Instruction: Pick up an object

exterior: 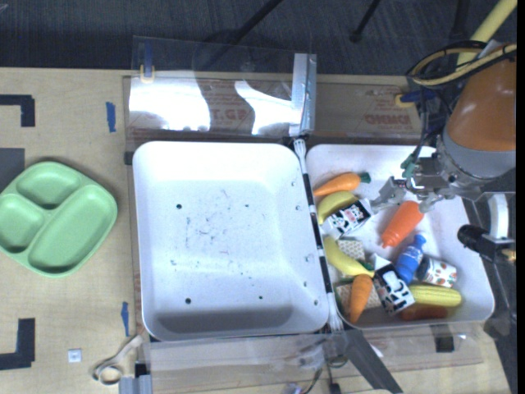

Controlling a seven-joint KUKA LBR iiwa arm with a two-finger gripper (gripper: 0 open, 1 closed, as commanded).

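You see an orange bottle (402, 223) lying tilted in the right bin (480, 298), and everything else I place relative to it. The gripper (417, 187) stands just above its upper end, and its fingers are spread; nothing sits between them. Just below the bottle lies a blue bottle (410, 258). To the left of the bottle you find a carrot (337, 185), a yellow banana (338, 204) and a black-and-white box (352, 217). Further below it lie a second carrot (359, 295), another black-and-white box (394, 289) and a long banana (435, 295). Well to the left of the bottle stands the left bin (221, 228). Far to the left, a green divided plate (54, 217) rests on the table (66, 318).
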